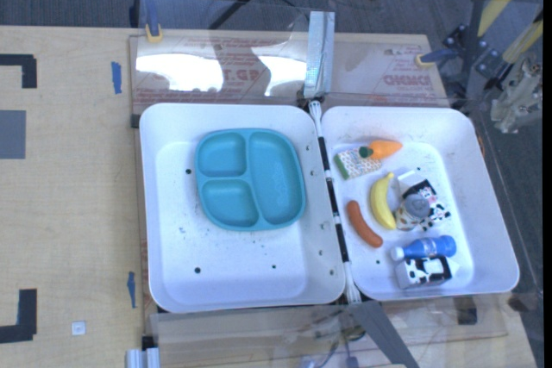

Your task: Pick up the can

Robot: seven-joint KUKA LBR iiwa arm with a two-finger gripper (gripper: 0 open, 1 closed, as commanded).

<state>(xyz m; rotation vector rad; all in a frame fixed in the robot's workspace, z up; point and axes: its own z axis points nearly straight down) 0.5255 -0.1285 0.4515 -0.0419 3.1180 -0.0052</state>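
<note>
The can (418,201) stands in the right bin (483,185), right of centre. It has a round silver top and a black-and-white patterned side. A yellow banana (381,201) lies against its left side. My gripper (520,95) shows as a pale, blurred mechanism at the right edge of the view. It is outside the right bin's far right corner, well up and to the right of the can. Nothing is seen held in it.
The right bin also holds a carrot (382,149), a patterned packet (354,161), a red sausage (364,223), a blue bottle (427,248) and a cow-print box (424,271). A teal divided plate (250,178) lies in the left bin (164,211).
</note>
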